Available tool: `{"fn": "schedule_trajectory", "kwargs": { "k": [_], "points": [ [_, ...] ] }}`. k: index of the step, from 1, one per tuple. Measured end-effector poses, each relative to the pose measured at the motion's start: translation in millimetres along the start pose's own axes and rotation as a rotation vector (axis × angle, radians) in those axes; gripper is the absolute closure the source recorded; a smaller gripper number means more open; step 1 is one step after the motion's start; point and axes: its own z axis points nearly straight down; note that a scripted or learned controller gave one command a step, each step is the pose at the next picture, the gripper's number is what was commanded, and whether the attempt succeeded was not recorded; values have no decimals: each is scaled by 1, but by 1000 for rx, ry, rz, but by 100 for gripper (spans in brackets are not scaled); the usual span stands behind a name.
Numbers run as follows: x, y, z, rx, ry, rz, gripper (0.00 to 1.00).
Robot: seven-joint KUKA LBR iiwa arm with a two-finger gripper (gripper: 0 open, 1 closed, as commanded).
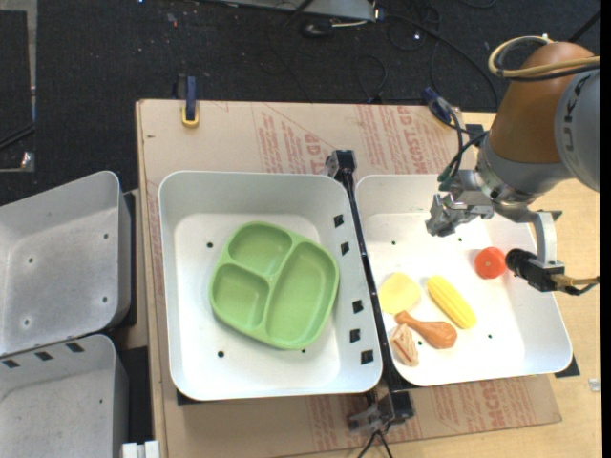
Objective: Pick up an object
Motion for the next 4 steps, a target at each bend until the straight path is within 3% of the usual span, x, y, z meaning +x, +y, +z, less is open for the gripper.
{"fn": "schedule_trajectory", "kwargs": {
  "k": [1,2,4],
  "points": [
    [0,2,-44,-1,0,-1,100],
    [50,-5,-47,6,3,-6,100],
    [155,-42,-32,8,3,-6,100]
  ]
}}
